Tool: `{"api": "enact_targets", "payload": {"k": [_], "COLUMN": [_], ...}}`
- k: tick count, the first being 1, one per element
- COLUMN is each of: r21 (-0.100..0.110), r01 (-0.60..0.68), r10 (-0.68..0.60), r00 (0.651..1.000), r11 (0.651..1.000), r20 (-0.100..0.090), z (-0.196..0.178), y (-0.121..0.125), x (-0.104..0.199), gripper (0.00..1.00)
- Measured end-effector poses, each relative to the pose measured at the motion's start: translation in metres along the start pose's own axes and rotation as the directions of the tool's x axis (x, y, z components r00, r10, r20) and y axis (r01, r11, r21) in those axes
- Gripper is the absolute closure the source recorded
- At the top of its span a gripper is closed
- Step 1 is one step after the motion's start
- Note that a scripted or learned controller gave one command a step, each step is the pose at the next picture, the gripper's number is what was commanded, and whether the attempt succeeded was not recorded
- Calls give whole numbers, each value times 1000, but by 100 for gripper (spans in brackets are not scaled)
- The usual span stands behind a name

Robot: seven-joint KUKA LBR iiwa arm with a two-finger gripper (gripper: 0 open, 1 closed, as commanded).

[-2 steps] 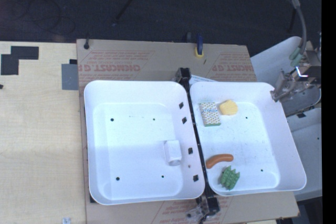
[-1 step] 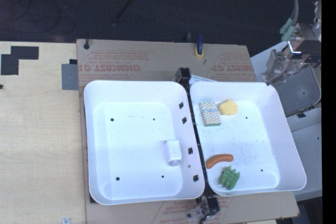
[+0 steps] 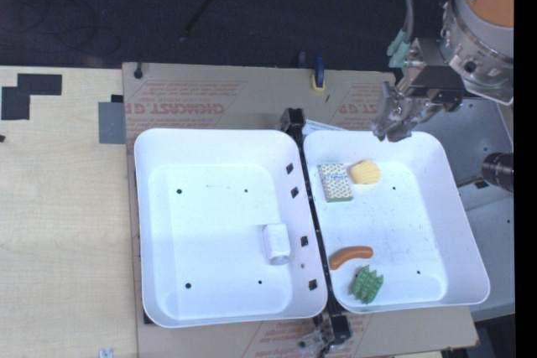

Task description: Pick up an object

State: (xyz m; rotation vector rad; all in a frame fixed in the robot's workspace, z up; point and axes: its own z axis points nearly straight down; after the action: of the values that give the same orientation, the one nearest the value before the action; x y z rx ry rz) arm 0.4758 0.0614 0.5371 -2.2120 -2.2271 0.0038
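Your pincer (image 3: 393, 130) hangs upper right of frame, above far rim of right bin (image 3: 470, 264). Tips look pressed together, pinching nothing. Closest below: yellow lump (image 3: 364, 173) touching checked packet (image 3: 336, 182). Lower down: orange sausage (image 3: 350, 256), green toy (image 3: 367, 283). White block (image 3: 276, 243) sits in left bin (image 3: 151, 264). Watch out: drop could nudge both things together, grab none. Mirrored red print on cardboard (image 3: 210, 96), too blurry for you to read.
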Motion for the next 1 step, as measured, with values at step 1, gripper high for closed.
{"api": "enact_targets", "payload": {"k": [1], "r21": [0], "r01": [-1], "r10": [1], "r00": [1000], "r11": [1000], "r20": [0], "z": [0], "y": [0], "x": [42], "gripper": [100]}}
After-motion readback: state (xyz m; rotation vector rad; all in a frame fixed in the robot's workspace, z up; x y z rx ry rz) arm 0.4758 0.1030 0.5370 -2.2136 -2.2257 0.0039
